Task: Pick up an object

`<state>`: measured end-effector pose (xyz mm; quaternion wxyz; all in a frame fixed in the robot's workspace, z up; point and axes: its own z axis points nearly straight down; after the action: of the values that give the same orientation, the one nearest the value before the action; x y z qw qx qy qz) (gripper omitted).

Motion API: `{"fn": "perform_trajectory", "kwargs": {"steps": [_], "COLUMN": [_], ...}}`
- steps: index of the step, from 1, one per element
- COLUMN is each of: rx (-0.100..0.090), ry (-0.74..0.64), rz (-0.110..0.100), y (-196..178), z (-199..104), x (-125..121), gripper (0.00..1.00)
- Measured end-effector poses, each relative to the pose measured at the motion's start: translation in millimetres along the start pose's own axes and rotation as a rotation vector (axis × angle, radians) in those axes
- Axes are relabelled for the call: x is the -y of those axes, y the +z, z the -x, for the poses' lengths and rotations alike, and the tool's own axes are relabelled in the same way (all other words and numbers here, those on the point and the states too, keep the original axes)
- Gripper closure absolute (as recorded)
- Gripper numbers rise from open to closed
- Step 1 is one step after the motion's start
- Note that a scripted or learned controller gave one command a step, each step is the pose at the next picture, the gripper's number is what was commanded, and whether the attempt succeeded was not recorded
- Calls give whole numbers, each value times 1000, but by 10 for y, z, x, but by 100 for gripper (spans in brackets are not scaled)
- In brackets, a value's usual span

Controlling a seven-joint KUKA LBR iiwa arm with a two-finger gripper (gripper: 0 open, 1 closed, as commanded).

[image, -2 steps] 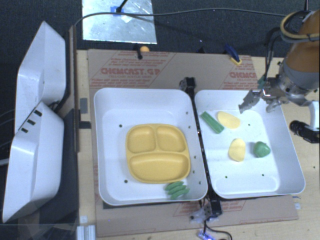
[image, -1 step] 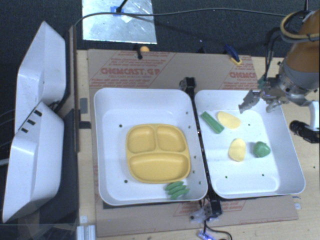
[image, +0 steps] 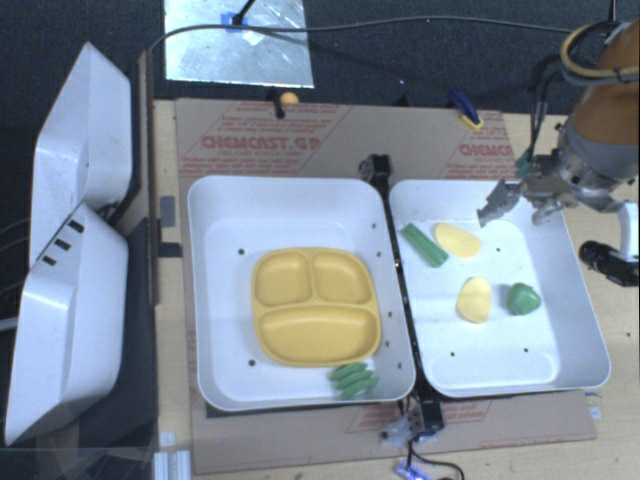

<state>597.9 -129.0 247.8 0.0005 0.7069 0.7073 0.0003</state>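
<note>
My gripper (image: 520, 200) hangs over the far right corner of the right bin (image: 570, 358), its two fingers spread apart with nothing between them. Nearest below it lies a pale yellow oval piece (image: 457, 239), flat on the bin floor, with a green stick (image: 424, 245) just beside it. Further toward the front sit a second yellow piece (image: 475, 299) and a small green lump (image: 523, 298). The left bin (image: 215, 268) holds a yellow divided tray (image: 315, 305) and a green pod-like piece (image: 354, 379) at its front edge.

One fixed camera looks down aslant on both bins (image: 300, 190).
</note>
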Motion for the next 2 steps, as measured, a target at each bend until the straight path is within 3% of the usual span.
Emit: {"fn": "perform_trajectory", "kwargs": {"steps": [1, 2], "rx": [0, -1], "ry": [3, 2], "rz": [-4, -5], "y": [489, 776], "z": [377, 352], "x": [-186, 452], "gripper": [0, 0]}}
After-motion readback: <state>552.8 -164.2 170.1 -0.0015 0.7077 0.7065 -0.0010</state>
